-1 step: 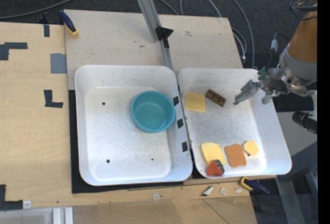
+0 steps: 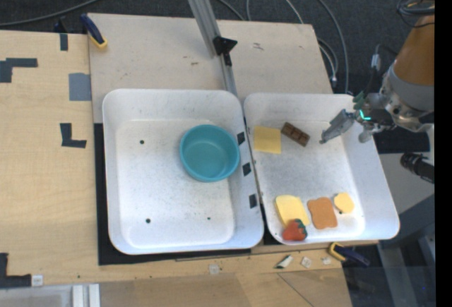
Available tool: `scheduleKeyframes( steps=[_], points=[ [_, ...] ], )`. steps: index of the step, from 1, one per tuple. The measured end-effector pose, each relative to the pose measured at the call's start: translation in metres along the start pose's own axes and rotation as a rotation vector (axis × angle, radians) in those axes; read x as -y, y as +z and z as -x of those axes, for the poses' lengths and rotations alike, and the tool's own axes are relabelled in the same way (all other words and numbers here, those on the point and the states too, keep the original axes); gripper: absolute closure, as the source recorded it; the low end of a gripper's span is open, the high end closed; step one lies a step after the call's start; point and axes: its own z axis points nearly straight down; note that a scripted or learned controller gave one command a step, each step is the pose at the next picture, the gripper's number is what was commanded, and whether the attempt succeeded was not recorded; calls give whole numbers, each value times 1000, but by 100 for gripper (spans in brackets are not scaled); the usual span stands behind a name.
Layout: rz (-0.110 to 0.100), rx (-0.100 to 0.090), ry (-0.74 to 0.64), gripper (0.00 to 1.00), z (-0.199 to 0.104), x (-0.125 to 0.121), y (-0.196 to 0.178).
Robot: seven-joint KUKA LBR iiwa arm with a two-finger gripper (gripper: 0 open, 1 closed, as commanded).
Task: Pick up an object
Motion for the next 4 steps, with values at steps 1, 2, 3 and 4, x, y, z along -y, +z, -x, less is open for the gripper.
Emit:
scheduleKeyframes(
  steps=[1, 2, 3, 4],
  points=[
    [-5, 0, 1, 0, 0, 7, 46],
    [-5, 0, 1, 0, 2, 6, 90],
    [-6, 0, 2, 0, 6, 11, 135],
    [-2, 0, 0, 100, 5, 9, 123]
  ],
)
